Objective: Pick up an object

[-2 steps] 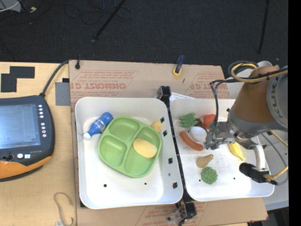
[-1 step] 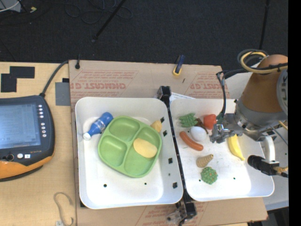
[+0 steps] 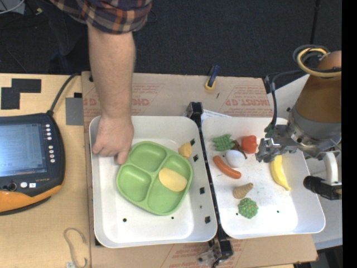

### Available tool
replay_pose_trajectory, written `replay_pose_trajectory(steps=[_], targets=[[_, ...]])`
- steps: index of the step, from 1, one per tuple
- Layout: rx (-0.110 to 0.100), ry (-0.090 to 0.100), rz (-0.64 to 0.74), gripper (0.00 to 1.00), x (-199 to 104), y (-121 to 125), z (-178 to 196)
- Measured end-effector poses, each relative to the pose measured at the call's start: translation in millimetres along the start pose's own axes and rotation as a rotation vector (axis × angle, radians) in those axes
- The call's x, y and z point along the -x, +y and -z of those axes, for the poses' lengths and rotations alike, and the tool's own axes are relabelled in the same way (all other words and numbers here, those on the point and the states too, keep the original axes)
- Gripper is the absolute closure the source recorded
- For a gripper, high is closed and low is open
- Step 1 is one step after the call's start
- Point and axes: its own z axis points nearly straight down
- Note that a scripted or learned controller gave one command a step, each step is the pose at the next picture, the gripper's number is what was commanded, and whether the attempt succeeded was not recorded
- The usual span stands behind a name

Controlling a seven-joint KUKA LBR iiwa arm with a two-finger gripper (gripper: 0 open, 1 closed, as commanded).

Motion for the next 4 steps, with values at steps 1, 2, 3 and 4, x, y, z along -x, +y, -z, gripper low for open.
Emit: replay_pose_trajectory(steps=[1, 2, 3, 4], targets=[[-0.006, 0.003, 0.003, 1.00, -42.5, -5.8, -2.6], [-0.006, 0.003, 0.003, 1.00, -85.5, -11.8, -2.5], [-0.007, 0.003, 0.005, 1.00, -145.6, -16.2, -10.8], [-0.004, 0.001, 0.005, 1.00, -202.7, -12.9, 4.9]])
